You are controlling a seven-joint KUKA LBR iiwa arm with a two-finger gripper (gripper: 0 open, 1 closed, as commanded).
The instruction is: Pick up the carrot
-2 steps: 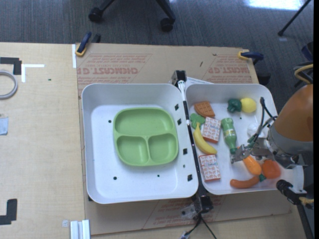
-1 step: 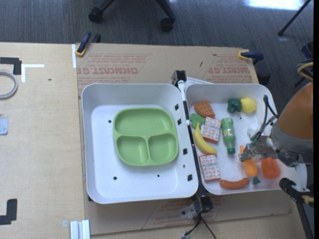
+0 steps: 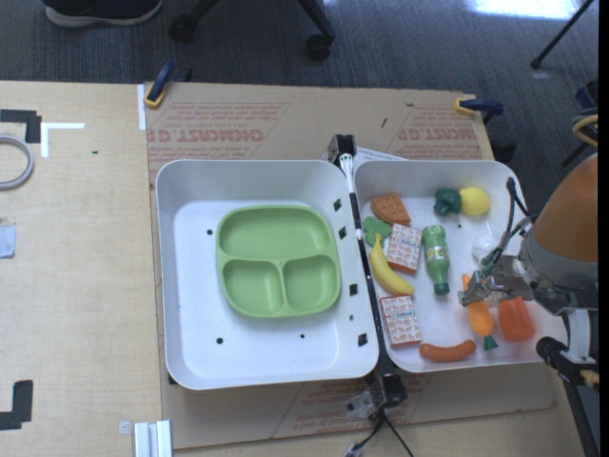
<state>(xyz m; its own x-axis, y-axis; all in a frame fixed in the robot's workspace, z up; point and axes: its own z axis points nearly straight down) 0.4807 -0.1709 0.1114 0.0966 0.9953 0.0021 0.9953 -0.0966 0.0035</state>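
Orange and tapered, the small plastic carrot point(image 3: 481, 318) with its green tip lies on the floor of the right white bin point(image 3: 419, 171), near that bin's front right corner. The metal two-finger gripper point(image 3: 479, 291) sits right over the carrot's upper end, touching or nearly touching it, but whether anything is clamped between its tips cannot be told from this slanted view. By my reading the reach is done and the grasp and lift remain, since the carrot appears to rest on the bin floor. Just beside it to the right lies a stubby orange-red block point(image 3: 517, 319), close enough to crowd a finger, and a red-brown sausage point(image 3: 447, 351) lies near the front wall. Further left stand a green bottle point(image 3: 436, 258), a yellow banana point(image 3: 387, 268) and two printed red-and-white cartons point(image 3: 401, 320). Well apart, the left white bin point(image 3: 181, 284) holds a pale green divided plate point(image 3: 243, 231).
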